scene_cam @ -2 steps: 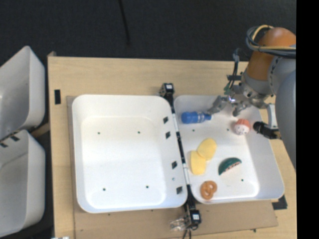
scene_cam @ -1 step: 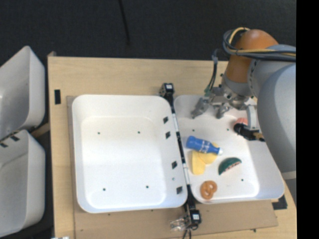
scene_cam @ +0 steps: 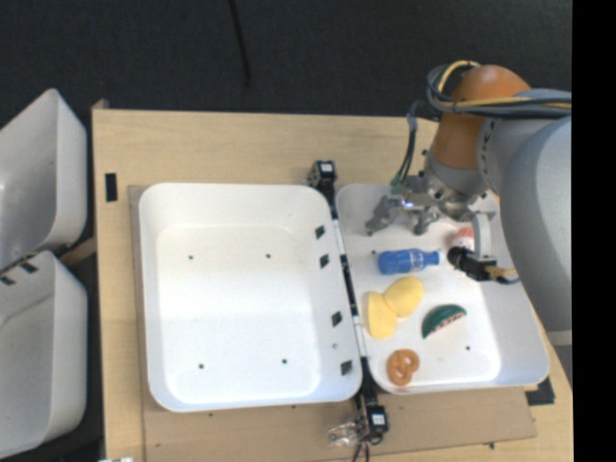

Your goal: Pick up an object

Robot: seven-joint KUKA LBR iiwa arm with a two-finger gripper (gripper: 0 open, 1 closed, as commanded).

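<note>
Hovering by the right bin's (scene_cam: 502, 352) far edge, the gripper (scene_cam: 399, 223) hangs released, just beyond the bottle (scene_cam: 408, 260).

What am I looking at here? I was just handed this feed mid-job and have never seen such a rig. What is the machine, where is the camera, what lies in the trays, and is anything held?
One camera is fixed above the bench and looks down at a slant. The grey robot arm with the orange band reaches in from the right. Its two-finger gripper hangs over the far end of the right shallow white bin, with its fingers apart and nothing between them.

In that bin lie a blue plastic bottle on its side, two rounded yellow pieces touching each other, a green-and-red watermelon-slice toy and an orange ring-shaped piece. The left shallow white bin sits right beside it. Nothing has been picked up yet.
</note>
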